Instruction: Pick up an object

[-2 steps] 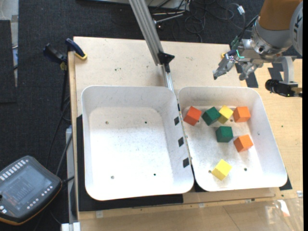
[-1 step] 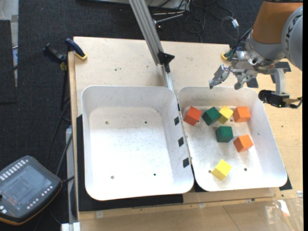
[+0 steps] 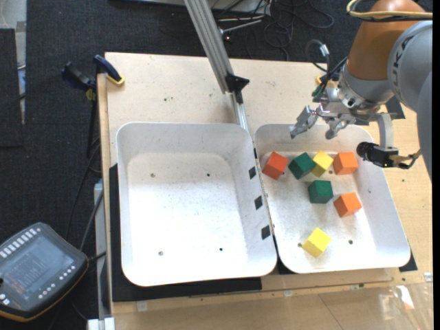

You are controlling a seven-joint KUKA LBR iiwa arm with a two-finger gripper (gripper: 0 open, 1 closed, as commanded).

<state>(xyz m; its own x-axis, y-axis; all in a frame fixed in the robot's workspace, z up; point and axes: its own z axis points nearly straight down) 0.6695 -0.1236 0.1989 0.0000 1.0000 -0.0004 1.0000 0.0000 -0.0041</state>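
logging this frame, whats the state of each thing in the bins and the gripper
gripper: open, holding nothing, above the right bin's far edge
right bin: holds seven cubes
left bin: no cubes in it
orange cubes: resting loose
green cubes: resting loose
yellow cube: wedged between a green and an orange cube
yellow cube: alone, near the front

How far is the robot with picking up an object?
Nothing is picked up yet. The gripper is open above the far edge of the right bin with nothing between its fingers. All seven blocks lie in that bin. Descending, closing and lifting remain.
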